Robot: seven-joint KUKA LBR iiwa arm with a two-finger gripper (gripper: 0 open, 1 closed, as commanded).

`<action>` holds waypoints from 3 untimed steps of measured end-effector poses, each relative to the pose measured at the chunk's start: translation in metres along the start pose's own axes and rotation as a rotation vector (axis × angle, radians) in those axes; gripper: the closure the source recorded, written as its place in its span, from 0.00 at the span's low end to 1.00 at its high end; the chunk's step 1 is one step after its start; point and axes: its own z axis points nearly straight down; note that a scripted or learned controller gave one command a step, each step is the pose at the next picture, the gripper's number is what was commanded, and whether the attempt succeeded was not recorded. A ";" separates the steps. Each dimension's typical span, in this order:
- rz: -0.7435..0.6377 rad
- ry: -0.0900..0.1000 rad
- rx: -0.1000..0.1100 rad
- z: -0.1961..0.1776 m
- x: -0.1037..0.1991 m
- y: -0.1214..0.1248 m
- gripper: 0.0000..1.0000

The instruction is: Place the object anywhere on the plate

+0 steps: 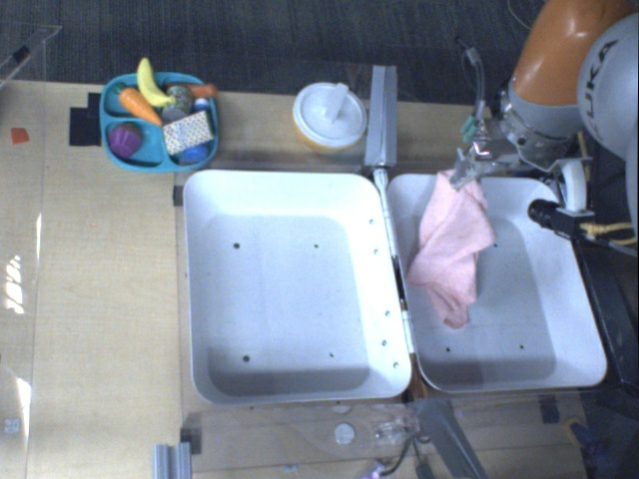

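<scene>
Two shallow white bins sit side by side on the wooden surface, and their near rims are what lie closest to me. On the left, the bigger bin shows bare white floor with a few small dark dots. Over in the right bin, a pink cloth hangs down in a crumpled drape, its lower end resting on the bin floor toward the left side, just beside the divider between the bins. Its top corner is bunched up at the far rim, where the pincer has it pinched between its fingers, so the cloth is lifted at that end and slack below. Behind the pincer the arm comes in from the right, grey with its orange band rounded above the wrist. Beyond the bins, on the far strip of the surface, stands a white plate with a yellow edge, just left of a grey upright bracket. Farther left is a blue divided tray holding toy food: a banana, a carrot, something purple and a small patterned block. The cloth is well apart from the plate.
</scene>
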 end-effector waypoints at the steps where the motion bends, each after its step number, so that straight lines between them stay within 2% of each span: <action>1: -0.403 0.003 0.002 0.008 0.049 -0.019 1.00; 3: -1.203 0.003 -0.004 -0.015 0.134 -0.056 1.00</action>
